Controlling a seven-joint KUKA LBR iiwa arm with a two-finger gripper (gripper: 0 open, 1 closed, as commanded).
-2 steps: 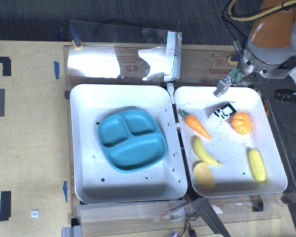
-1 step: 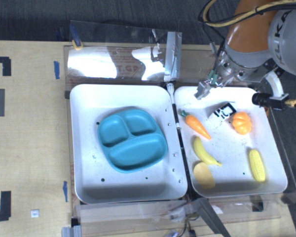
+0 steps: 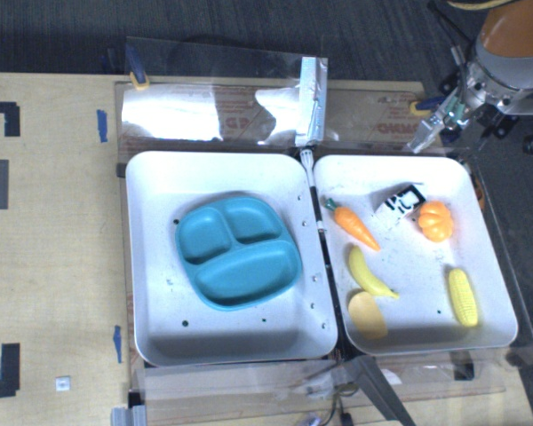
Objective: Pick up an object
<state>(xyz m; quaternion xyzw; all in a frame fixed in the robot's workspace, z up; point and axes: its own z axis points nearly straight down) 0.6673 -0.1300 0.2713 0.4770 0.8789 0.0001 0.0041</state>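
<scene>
The end effector (image 3: 433,130) hangs at the upper right, just beyond the far rim of the right bin (image 3: 493,322), with nothing between its tips; whether it is apart or together I cannot tell at this size. Above it the arm's orange band (image 3: 513,27) shows at the top right corner.

All the candidates lie in the right bin. Nearest the end effector are a small black-and-white card (image 3: 403,199) and an orange pumpkin-like toy (image 3: 434,221), touching or almost touching. The carrot (image 3: 355,226) lies near the bin's left wall, its long axis slanting from upper left to lower right, green stub at the upper left and tip pointing down-right. Below it the banana (image 3: 369,273) curves along much the same slant. Just beneath, a pale round piece (image 3: 367,314) sits near the front wall. The corn cob (image 3: 463,295) lies well apart on the right, its axis nearly front to back.

The left bin (image 3: 151,264) holds a blue divided plate (image 3: 238,251), and both bins rest on the desk (image 3: 44,264).

The step in hand looks like the approach. To do it well, I would pick an isolated piece such as the corn, descend squarely over its middle, and close across its short width, not along its length.
</scene>
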